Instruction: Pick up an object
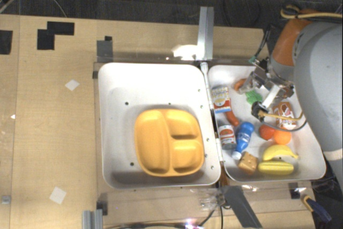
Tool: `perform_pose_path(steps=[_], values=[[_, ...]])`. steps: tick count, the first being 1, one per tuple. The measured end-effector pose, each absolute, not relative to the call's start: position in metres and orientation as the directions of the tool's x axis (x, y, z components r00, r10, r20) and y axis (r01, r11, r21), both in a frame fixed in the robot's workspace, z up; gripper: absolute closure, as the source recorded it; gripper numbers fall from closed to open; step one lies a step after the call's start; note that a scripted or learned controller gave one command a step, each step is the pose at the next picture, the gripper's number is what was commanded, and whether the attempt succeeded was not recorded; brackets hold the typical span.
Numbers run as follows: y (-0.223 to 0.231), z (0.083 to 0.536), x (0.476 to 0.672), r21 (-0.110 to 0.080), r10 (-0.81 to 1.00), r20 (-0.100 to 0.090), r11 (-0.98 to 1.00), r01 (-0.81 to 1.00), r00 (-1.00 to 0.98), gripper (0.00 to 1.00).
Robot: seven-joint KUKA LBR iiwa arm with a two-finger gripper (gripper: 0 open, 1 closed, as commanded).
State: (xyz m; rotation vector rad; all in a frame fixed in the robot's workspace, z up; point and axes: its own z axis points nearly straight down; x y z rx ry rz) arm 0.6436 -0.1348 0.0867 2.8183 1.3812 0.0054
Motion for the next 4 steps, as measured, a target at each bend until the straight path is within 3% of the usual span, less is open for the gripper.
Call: perform_pose_path(steps=[1,2,3,4], values=[[-0.134,0.087,0.644,0.004,0.791,0.002,-0.612,0.791,0.612,0.0],[-0.083,0.088,0.64,0.006,0.847,0.002,-0.532,0.847,0.532,0.0],[-0.049,0.242,0.642,0.013,0.855,0.008,-0.519,0.855,0.519,0.0],[-0.067,0.225,0.669,0.001,0.609,0.001,-0.793,0.609,0.793,0.0]])
